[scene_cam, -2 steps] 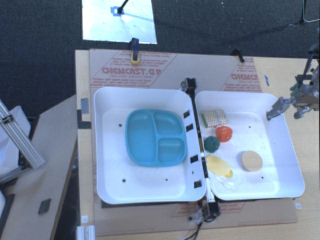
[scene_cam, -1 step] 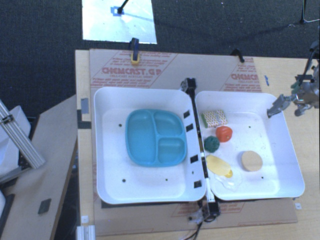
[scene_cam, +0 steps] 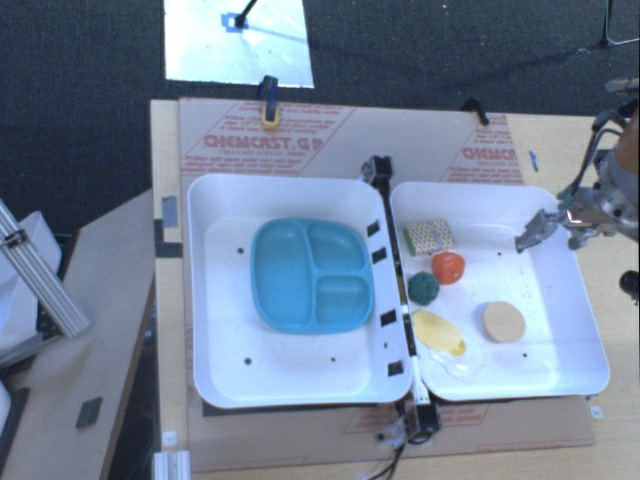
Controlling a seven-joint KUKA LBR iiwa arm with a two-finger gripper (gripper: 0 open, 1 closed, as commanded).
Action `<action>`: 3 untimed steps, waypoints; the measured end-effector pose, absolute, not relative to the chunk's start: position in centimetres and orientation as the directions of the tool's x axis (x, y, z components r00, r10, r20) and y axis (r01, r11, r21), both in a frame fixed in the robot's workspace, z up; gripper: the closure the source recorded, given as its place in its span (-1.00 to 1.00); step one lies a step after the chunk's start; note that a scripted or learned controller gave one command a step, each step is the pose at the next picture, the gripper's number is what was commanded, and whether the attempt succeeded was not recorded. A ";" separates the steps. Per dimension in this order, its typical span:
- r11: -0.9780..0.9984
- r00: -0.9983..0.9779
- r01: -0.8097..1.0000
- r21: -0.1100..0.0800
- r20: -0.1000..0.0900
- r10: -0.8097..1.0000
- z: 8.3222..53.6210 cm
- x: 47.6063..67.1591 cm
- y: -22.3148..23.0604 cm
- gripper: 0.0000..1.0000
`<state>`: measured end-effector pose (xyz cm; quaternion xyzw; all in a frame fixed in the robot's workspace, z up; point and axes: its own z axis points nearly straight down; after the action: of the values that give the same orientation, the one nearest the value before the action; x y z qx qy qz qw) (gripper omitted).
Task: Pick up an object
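Gripper (scene_cam: 538, 230) over right bin (scene_cam: 575, 313); I can't tell its state. I count five items there, one blue plate (scene_cam: 310, 276) left.

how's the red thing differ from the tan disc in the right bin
Colour: the red thing is bright red-orange with a pale patch on top; the tan disc is plain beige.
Shape: the red thing looks rounded like a small tomato, the tan disc flat and circular.
Place: the red thing lies by the green ball near the divider; the tan disc lies apart, nearer the bin's front.
Both lie loose on the floor of the right bin, apart from the pincer.
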<state>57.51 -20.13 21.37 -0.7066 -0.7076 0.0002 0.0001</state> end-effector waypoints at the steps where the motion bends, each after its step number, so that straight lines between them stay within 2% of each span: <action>1: 0.002 -0.002 1.000 -0.003 0.001 1.000 15.4 57.1 -19.4 -1.00; 2: 0.005 -0.005 1.000 -0.001 0.001 1.000 9.6 57.9 -18.9 -1.00; 3: 0.004 -0.004 1.000 0.005 -0.002 1.000 11.0 58.0 -19.0 1.00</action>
<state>58.01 -19.00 11.00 -0.7055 -0.7087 -0.0011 -0.0021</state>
